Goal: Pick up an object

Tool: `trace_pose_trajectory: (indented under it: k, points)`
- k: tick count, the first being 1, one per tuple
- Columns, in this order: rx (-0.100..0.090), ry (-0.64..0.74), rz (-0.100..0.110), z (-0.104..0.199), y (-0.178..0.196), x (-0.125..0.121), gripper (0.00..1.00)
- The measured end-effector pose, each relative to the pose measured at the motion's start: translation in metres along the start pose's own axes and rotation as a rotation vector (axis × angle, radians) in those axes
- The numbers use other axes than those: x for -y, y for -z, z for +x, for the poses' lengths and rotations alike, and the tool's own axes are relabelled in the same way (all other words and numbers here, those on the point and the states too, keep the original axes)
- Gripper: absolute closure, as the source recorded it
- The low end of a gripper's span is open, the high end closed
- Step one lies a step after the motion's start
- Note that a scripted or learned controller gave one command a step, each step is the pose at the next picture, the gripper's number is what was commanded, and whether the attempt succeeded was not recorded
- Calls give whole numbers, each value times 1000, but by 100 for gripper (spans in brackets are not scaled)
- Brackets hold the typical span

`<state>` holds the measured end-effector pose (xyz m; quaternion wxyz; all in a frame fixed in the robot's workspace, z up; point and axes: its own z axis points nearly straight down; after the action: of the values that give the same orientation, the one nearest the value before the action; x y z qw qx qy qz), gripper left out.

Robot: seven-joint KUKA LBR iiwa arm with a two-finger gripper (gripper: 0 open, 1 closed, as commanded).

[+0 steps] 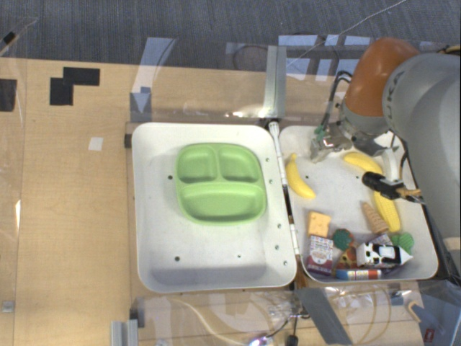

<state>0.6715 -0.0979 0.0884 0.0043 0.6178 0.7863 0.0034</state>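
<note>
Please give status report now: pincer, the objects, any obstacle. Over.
Pincer low at right bin's far edge, nothing seen between its tips. Nearest object: small banana, lying free beside it. Other toys heaped at near edge. Nothing blocks the banana.

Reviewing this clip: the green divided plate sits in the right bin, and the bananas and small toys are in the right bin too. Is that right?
Not quite. The green divided plate lies in the left bin, as the camera view shows. The bananas and small toys are indeed in the right bin.
</note>
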Motion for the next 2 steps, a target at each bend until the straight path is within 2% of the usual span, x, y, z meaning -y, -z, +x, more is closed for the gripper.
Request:
trace_pose_trajectory:
  k: [1, 2]
  points:
    - [-4, 0, 4, 1, 0, 0, 0]
    - [0, 10, -1, 13, 3, 51, 0]
